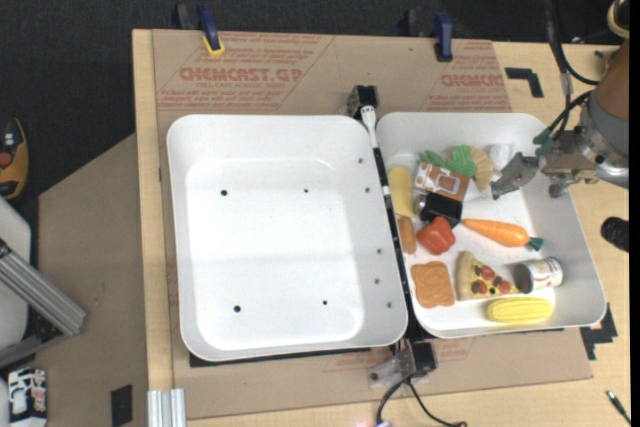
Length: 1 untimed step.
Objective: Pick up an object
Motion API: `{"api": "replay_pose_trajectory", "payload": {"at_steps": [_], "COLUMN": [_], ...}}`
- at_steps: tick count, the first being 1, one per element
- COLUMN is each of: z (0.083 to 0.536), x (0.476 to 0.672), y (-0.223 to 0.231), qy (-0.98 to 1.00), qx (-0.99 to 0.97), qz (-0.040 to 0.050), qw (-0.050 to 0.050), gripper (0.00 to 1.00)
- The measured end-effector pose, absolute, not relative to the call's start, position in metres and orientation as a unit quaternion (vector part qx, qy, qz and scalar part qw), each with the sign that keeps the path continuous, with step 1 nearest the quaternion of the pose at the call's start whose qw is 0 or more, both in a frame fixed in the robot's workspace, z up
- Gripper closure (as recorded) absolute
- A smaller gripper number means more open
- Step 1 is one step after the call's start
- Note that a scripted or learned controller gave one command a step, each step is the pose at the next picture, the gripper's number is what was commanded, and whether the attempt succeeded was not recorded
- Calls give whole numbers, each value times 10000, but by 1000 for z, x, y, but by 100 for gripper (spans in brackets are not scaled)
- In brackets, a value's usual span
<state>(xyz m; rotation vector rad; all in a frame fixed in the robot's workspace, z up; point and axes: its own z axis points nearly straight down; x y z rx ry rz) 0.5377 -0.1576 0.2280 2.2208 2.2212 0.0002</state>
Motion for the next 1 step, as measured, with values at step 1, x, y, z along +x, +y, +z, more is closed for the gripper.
{"api": "replay_pose_trajectory", "payload": {"at_steps": [1], "z": [104], "x": [585], "y": [-101], "qy": [7092], "qx": [7050], "qz": [0], "qw": [-27], "gripper": [0]}}
